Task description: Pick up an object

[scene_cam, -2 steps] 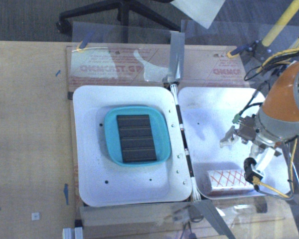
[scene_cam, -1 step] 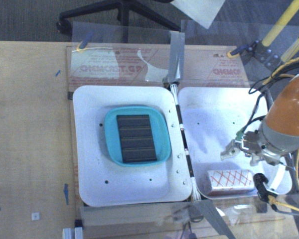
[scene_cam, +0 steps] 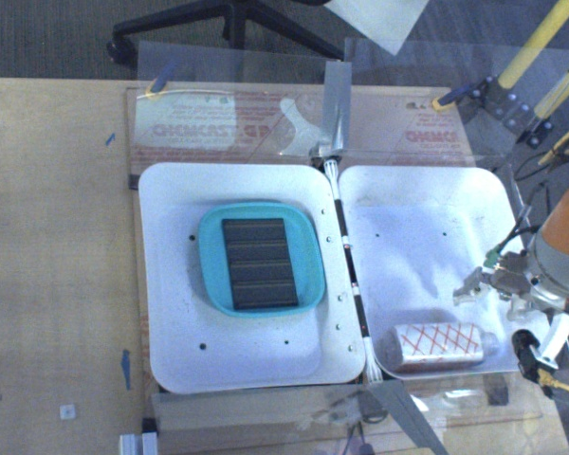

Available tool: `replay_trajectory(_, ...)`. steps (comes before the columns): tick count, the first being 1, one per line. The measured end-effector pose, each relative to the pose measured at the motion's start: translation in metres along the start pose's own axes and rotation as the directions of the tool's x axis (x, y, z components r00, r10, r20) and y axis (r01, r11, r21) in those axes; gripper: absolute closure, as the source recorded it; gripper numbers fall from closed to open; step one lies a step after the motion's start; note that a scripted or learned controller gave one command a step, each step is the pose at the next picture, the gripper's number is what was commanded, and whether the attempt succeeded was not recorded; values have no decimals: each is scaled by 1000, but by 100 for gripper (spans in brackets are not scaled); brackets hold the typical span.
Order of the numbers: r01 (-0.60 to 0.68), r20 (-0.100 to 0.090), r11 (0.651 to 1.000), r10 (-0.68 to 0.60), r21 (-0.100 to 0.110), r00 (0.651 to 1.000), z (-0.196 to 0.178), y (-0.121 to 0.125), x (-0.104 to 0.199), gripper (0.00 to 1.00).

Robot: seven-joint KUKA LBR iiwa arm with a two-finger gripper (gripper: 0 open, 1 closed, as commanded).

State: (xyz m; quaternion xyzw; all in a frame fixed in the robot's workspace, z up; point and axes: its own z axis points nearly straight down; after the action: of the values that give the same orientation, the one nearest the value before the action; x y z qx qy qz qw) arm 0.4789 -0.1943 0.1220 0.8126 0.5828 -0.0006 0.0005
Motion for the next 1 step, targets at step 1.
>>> replay_trajectory(1, 83, -3, 997, -83, -6, 997, 34, -22, 73, 0)
